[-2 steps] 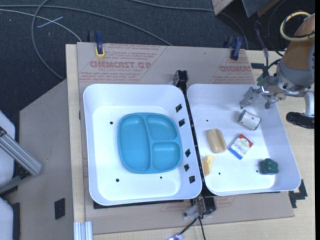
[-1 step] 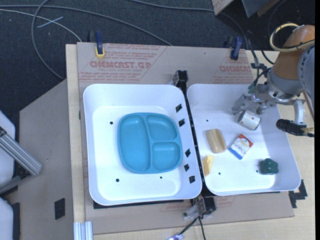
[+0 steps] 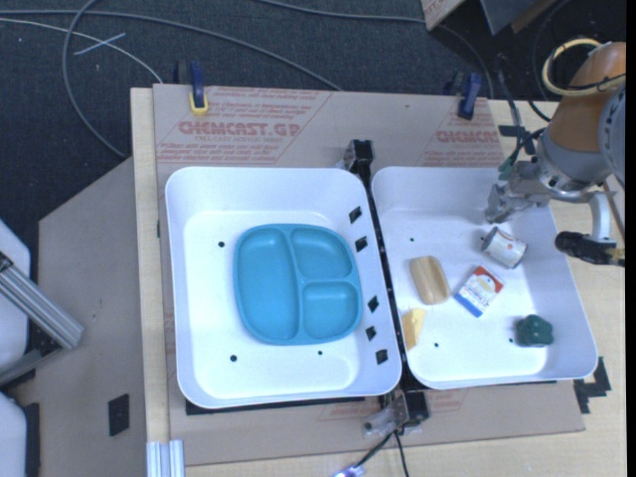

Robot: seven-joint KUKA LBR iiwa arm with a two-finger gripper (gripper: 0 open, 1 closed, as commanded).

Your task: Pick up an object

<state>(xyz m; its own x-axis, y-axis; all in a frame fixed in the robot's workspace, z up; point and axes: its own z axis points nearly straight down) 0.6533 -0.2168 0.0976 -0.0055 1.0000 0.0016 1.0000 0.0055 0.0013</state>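
The right bin holds several small objects. A white can-like piece lies on its side near the far right. A tan bread-shaped block sits in the middle, with a blue, white and red packet to its right. A yellow wedge rests by the bin's left wall, and a dark green lump lies at the near right. My gripper hangs over the bin's far right part, just behind the white can-like piece, with nothing visibly held.
The left bin carries a blue divided plate. Black clips line the wall between the bins. Clamps pin the cardboard sheet at the back. The grey arm enters from the right.
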